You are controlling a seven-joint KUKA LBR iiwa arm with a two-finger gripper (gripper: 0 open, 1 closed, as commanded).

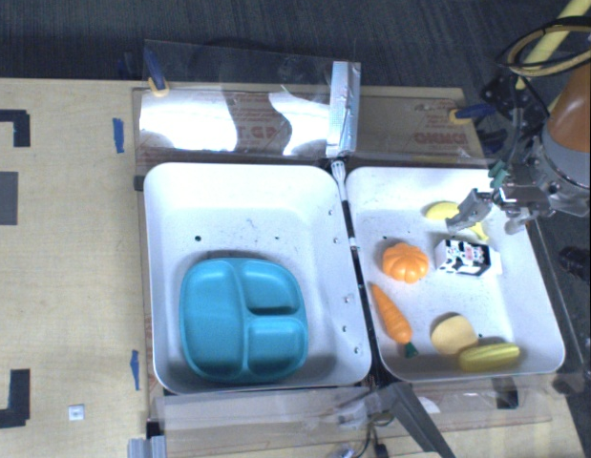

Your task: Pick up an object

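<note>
My gripper (488, 221) hangs over the back of the right bin (534, 284), fingers spread open with nothing between them. One fingertip (462, 219) is right beside a small yellow piece (440, 210). Just in front of the gripper lies a black-and-white patterned block (464, 257). An orange pumpkin (406, 262) sits near the bin's middle left, with a carrot (391, 315) in front of it. A pale yellow round fruit (453, 332) and a yellow banana-like piece (489, 355) lie at the front.
The left bin (180, 198) holds a blue divided plate (243, 318) in its front half. A clear plastic sheet (247, 113) stands behind the left bin. The arm and its cables (553, 93) come in at the upper right.
</note>
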